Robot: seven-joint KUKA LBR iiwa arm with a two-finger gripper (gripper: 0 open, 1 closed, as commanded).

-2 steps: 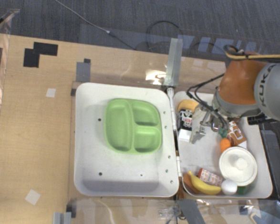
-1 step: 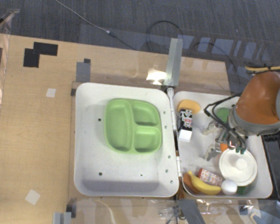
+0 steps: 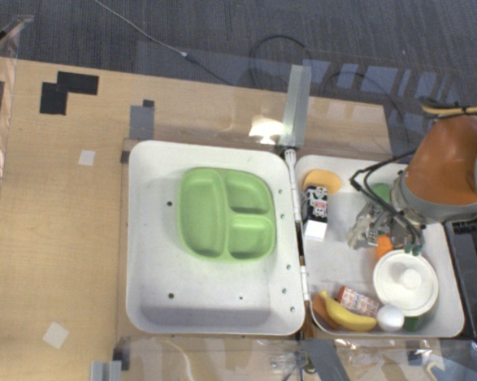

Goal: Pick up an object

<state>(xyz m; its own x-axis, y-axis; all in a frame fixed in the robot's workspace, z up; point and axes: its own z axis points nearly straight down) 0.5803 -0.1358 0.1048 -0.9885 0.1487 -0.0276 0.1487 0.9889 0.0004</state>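
Evenly and brightly lit from above, colours slightly washed. Hot glare patch on the pale wooden bench top (image 3: 56, 238) at upper centre beside the grey metal post (image 3: 297, 104). Soft shadow along the lower inner wall of the left shallow white plastic bin (image 3: 151, 220). Mildly soft focus throughout, reflections along the bottom edge

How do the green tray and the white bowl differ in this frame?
The green tray is roughly rectangular with three compartments; the white bowl is round. The tray looks much larger than the bowl. The tray lies alone in the left bin; the bowl sits in the right bin among other items, near the banana. Both rest flat, open side up.
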